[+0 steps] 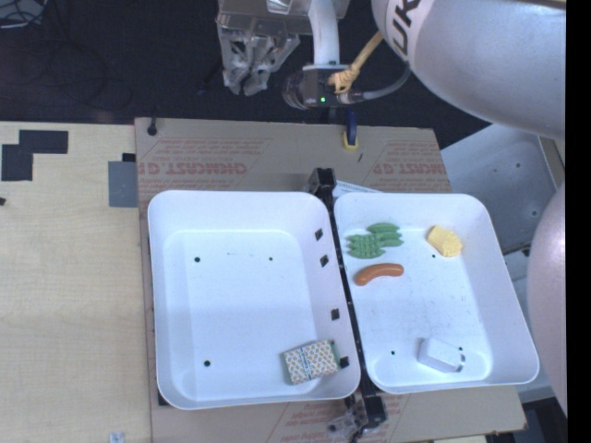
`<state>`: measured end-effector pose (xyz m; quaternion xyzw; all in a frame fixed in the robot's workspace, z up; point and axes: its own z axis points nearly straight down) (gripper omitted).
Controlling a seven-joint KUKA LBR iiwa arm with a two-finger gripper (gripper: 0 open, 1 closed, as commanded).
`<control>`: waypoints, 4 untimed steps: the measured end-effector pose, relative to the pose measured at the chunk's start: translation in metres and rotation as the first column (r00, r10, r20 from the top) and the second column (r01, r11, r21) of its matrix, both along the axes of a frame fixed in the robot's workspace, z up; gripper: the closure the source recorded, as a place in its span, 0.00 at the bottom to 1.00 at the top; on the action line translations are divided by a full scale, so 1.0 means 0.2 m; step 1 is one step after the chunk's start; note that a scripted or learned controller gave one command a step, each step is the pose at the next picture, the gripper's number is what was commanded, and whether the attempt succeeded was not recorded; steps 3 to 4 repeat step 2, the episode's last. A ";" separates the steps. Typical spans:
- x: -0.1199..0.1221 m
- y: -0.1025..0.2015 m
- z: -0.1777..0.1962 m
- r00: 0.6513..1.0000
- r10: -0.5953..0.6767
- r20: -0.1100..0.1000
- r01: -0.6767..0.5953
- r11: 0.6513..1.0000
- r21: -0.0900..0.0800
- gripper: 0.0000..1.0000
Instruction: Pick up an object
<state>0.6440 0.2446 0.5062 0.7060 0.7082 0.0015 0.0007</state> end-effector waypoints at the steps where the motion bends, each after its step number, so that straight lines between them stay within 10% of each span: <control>1: 0.00 -0.14 -0.51 1.000 -0.003 -0.009 0.003 1.000 -0.004 1.00; 2: 0.00 0.00 0.17 1.000 -0.001 0.001 0.001 1.000 0.000 1.00; 4: 0.00 0.00 0.17 1.000 -0.001 0.001 0.001 1.000 0.000 1.00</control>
